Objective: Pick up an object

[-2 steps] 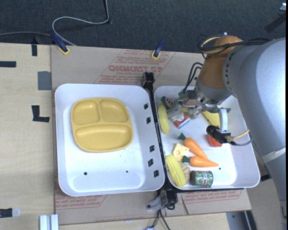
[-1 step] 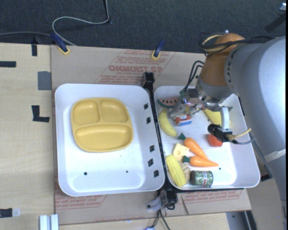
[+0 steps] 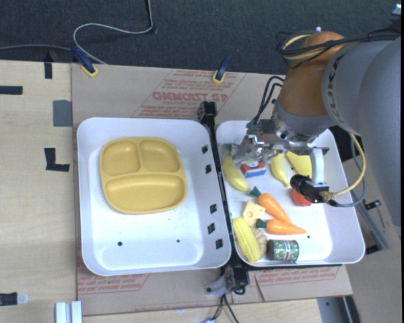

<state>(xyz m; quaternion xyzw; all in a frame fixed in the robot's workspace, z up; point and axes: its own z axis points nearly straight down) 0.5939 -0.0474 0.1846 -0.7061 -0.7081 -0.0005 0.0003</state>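
My gripper (image 3: 250, 152) hangs low over the upper part of the right bin (image 3: 342, 242), its metal fingers just above a small red, white and blue box (image 3: 254, 171). A yellow banana (image 3: 233, 177) lies at the bin's left wall. Another banana piece (image 3: 280, 170) and a yellow item (image 3: 299, 161) lie to the right of the gripper. Two carrots (image 3: 275, 207) (image 3: 284, 228), a cheese wedge (image 3: 252, 212), a corn cob (image 3: 247, 239), a green can (image 3: 283, 250) and a red item (image 3: 301, 196) fill the bin's lower half. Nothing shows between the fingers.
The left bin (image 3: 97, 247) holds a yellow divided plate (image 3: 143, 174). A black divider with clips (image 3: 214, 180) runs between the bins. The grey arm with its orange band (image 3: 310, 79) covers the right bin's upper right. Cables (image 3: 114, 29) lie behind the bench.
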